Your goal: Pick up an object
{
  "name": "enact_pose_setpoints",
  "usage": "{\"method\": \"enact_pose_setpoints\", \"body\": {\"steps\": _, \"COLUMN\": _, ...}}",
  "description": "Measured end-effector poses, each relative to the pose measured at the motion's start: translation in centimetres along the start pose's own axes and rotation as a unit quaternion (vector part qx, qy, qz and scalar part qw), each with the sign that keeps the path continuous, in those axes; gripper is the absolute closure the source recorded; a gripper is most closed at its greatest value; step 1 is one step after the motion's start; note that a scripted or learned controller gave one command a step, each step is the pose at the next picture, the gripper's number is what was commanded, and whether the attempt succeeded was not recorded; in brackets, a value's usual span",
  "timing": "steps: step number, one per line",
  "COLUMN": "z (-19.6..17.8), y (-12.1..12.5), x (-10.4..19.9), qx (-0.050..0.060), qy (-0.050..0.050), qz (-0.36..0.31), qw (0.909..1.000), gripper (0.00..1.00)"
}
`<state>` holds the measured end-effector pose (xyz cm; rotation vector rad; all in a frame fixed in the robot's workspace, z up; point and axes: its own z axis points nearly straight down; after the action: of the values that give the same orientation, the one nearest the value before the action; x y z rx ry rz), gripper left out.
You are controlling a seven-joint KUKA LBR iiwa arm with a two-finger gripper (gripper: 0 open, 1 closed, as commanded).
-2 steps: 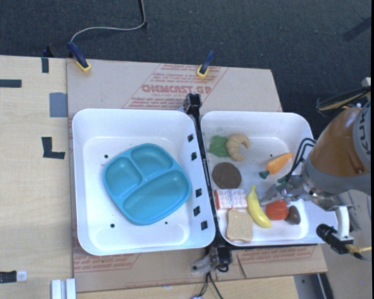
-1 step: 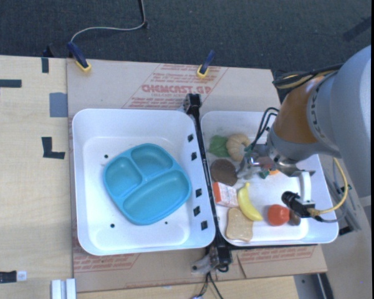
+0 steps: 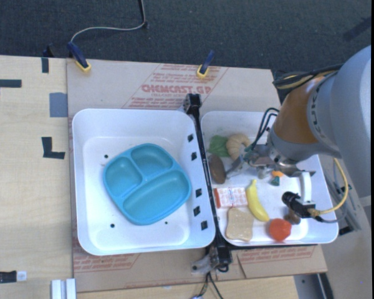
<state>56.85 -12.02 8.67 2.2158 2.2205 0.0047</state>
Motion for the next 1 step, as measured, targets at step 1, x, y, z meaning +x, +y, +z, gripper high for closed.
{"method": "enact_pose_setpoints", "body": {"steps": 1, "z": 0.00, "y": -5.39, "x": 1.81, "qx": 0.000, "qy": 0.000, "qz": 0.001, "qw": 1.0000, "gripper": 0.00}}
